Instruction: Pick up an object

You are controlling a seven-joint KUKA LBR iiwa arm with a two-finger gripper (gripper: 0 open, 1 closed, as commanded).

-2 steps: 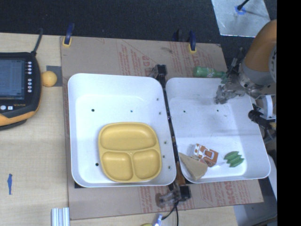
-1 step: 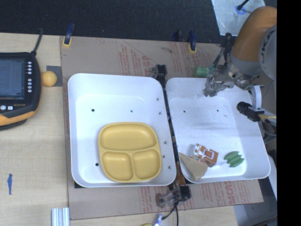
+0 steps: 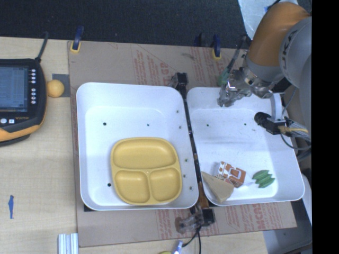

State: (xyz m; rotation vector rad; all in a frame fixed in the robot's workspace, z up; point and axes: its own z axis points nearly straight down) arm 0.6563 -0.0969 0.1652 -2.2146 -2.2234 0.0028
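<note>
My gripper (image 3: 228, 100) hangs over the far edge of the right bin (image 3: 238, 136), with nothing visible between its fingers. Near that bin's front edge lie a small brown-and-white box (image 3: 231, 172), a tan wedge-shaped piece (image 3: 217, 188) and a green leafy item (image 3: 263, 178). All three lie well in front of the gripper. A yellow divided plate (image 3: 145, 169) rests in the left bin (image 3: 106, 120).
A handheld control pendant (image 3: 18, 99) lies at the left of the bench beside a yellow ball (image 3: 55, 88). Clamps (image 3: 76, 39) hold the cardboard sheet at the back. The arm's grey and orange body (image 3: 280, 36) rises at the right.
</note>
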